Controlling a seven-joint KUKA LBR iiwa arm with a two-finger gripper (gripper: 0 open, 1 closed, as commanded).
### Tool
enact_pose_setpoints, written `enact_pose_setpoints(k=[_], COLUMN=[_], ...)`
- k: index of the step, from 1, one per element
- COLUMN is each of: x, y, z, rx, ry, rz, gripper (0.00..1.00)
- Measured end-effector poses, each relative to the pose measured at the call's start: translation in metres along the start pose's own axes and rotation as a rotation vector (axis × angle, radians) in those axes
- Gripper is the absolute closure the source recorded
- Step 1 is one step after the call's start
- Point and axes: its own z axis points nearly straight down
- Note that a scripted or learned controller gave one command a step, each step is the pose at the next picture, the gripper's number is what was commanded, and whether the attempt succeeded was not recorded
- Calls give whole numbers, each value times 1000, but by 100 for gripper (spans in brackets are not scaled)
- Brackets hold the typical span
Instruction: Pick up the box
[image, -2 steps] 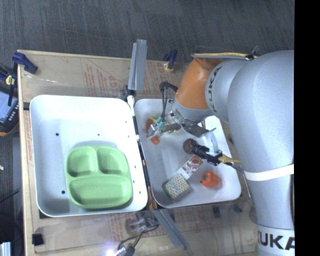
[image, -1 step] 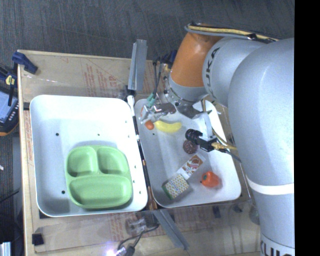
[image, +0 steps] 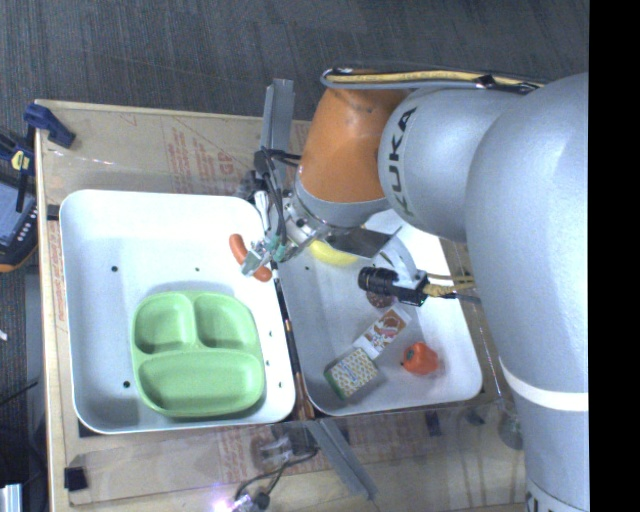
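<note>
The box (image: 352, 372), small with a speckled pale pattern, lies flat near the front of the right bin (image: 455, 390). My gripper (image: 266, 252) hangs far from it, over the divide between the two bins at the left bin's back right corner. A small orange-red piece (image: 240, 246) shows right at the gripper's tip, partly hidden by it. Whether the gripper touches that piece is not clear.
A green divided plate (image: 198, 355) fills the front of the left bin (image: 90, 230). The right bin also holds a printed packet (image: 386, 330), a red fruit-like thing (image: 421, 358) and a yellow thing (image: 335, 253) under the wrist. The arm's bulk covers the right bin's back.
</note>
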Motion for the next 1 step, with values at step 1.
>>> enact_pose_setpoints(k=[1], x=[49], y=[45], z=[-20], rx=[-1], ry=[-1], rz=[237], gripper=[100])
